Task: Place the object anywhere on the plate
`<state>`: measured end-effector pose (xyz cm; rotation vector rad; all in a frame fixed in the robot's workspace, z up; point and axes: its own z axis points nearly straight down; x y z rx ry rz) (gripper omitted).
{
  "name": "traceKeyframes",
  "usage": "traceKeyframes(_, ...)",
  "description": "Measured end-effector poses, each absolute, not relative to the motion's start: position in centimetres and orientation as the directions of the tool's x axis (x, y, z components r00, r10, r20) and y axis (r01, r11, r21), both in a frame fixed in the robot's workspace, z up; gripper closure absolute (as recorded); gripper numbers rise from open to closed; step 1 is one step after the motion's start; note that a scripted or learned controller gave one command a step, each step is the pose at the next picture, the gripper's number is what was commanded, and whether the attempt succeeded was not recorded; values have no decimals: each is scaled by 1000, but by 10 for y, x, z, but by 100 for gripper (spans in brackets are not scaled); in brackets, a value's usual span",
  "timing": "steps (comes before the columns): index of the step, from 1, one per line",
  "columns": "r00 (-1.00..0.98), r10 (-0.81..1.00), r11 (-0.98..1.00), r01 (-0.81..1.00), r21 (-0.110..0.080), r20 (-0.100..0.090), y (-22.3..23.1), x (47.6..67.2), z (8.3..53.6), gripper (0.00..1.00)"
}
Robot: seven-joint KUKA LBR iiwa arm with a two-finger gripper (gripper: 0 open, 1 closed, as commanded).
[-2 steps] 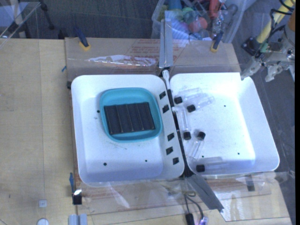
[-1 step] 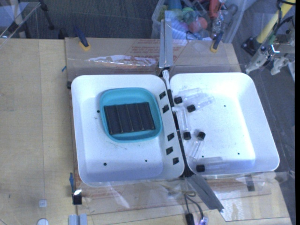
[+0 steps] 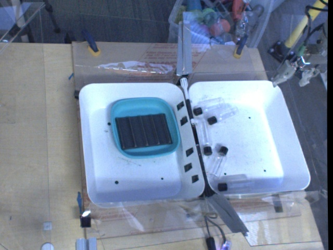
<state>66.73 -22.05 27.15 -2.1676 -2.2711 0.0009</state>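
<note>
**Mia:** Pale grey and small, that's the pincer [image 3: 294, 72]. It sits up past the far right corner of the right bin [image 3: 270, 139], off to the side and not over it.

**Tom:** Is it open or shut?

**Mia:** I cannot tell. It is too blurry there. I see nothing held in it.

**Tom:** What is in the white bin next to it?

**Mia:** Some clear tubes [image 3: 213, 120] with black caps. They lie on their sides, near the left wall of that bin.

**Tom:** And the little black bits down the middle?

**Mia:** Those are black clips [image 3: 188, 151]. They run in a row where the two bins touch.

**Tom:** Where is the plate?

**Mia:** The blue-green plate [image 3: 120, 108] is in the left bin [image 3: 99, 155], toward the back. It is well apart from the pincer.

**Tom:** And the thing that goes on it?

**Mia:** The dark block [image 3: 143, 130] with ridges lies flat on the plate, right in the middle. It is a bit tilted, and the plate's rim shows all around it.

**Tom:** What is around the bins?

**Mia:** The light wood bench [image 3: 31, 139] is under them. Behind, there is a brown sheet [image 3: 130, 53], and a clear box [image 3: 223, 4] full of bright toys.
</note>
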Motion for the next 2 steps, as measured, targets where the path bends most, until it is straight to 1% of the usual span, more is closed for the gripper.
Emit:
traceKeyframes(1, -60, 998, 60, 998, -2, 1, -221, 668, 246, 0)
traceKeyframes(2, -204, 979, 204, 979, -1, 1, -220, 668, 244, 0)
